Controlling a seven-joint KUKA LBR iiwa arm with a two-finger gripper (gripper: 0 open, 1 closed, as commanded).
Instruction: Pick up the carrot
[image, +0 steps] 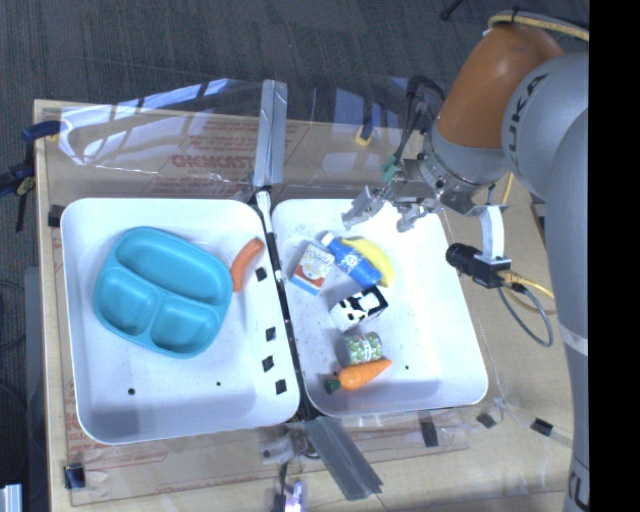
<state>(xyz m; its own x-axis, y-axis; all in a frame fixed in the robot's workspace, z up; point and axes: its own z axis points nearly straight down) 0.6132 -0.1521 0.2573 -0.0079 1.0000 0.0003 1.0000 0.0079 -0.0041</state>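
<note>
Your carrot (362, 375) lay in the right bin (455, 330), close to its near wall and a little left of that bin's middle. It rested flat, green top pointing left and orange tip pointing right and slightly away from you. Nothing was gripping it.

Just beyond the carrot, touching or nearly touching it, sat a small greenish can (362, 348) on its side. Farther back stood a black-and-white carton (359, 306), and beyond that a cluster near the bin's far-left part: a small white packet (313, 267), a blue-and-white pouch (349, 258) and a yellow banana (374, 259) lying partly under the pouch.

The gripper (383, 211) hung over the far edge of the right bin, well apart from the carrot, with the whole cluster between them. You could see its two fingers (359, 210) spread apart with nothing between them. The grey arm (560, 160) with its orange band (490, 80) came in from the right.

In the left bin (110, 400), you had a blue divided tray (160, 290) lying left of centre, and an orange sausage (245, 263) just right of it, tilted against the bin's right side near the divider (272, 290) between the two bins.
</note>
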